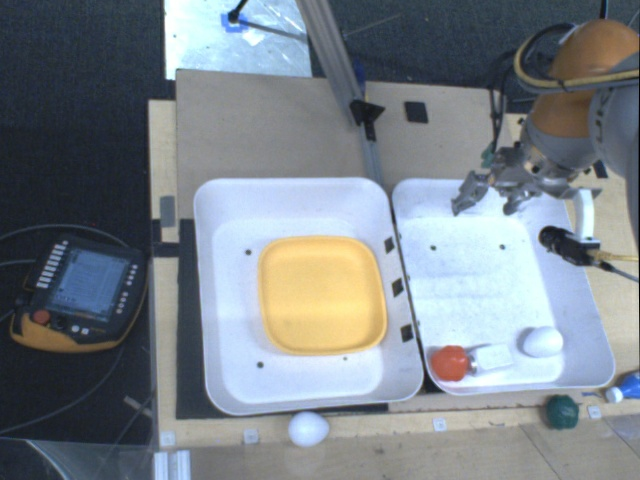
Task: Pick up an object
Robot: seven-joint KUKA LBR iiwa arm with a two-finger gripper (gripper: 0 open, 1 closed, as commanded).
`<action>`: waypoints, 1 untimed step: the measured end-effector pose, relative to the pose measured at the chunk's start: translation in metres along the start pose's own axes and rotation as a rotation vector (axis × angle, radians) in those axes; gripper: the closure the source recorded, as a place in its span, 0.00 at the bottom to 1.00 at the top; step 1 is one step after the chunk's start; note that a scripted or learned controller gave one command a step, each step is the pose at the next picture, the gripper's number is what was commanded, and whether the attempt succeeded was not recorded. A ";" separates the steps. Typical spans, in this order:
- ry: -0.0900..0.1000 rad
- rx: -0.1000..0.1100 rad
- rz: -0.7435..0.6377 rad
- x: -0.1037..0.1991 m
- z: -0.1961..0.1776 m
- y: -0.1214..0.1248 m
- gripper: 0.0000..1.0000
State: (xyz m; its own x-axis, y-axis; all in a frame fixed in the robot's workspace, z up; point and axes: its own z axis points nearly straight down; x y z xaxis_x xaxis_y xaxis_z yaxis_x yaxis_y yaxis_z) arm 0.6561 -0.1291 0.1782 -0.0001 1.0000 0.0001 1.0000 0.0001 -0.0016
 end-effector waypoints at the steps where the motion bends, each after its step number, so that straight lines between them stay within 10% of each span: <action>1: 0.000 0.000 0.000 -0.004 0.042 0.001 0.00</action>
State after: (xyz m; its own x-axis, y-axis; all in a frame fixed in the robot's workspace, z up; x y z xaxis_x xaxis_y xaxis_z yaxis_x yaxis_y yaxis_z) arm 0.6570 -0.1331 0.1364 0.0000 1.0000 0.0000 1.0000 0.0000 -0.0015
